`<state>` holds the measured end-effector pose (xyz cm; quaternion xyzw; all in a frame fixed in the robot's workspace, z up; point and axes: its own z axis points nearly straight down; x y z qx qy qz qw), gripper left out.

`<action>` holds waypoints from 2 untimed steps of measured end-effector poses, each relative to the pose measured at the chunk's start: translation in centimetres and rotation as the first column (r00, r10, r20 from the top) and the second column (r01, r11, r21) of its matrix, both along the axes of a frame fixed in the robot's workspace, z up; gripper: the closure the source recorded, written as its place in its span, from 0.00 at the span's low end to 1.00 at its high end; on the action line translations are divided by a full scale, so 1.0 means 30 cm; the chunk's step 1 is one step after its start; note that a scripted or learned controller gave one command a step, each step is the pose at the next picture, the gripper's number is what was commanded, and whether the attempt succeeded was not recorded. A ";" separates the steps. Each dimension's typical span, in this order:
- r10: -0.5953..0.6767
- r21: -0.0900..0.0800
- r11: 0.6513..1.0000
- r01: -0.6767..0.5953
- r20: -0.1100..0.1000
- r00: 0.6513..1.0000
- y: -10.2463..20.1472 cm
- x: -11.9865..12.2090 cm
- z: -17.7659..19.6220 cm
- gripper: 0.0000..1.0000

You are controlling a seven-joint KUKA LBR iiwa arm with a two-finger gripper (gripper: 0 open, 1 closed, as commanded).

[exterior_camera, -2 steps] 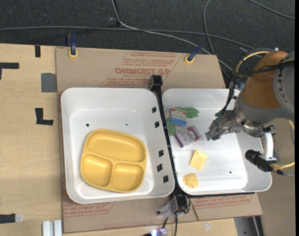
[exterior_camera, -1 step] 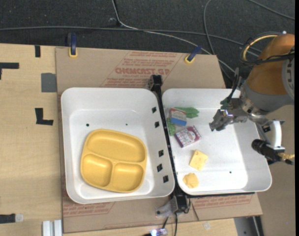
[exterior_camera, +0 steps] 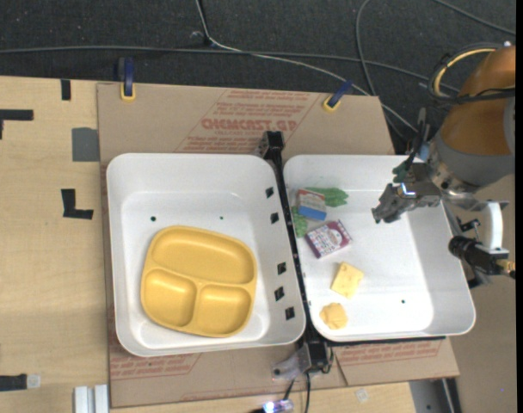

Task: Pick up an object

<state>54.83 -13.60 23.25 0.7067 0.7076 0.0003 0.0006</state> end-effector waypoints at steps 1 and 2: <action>0.005 0.002 1.000 -0.005 -0.003 1.000 0.186 -0.035 0.023 1.00; 0.006 0.002 1.000 -0.006 -0.003 1.000 0.368 -0.068 0.039 1.00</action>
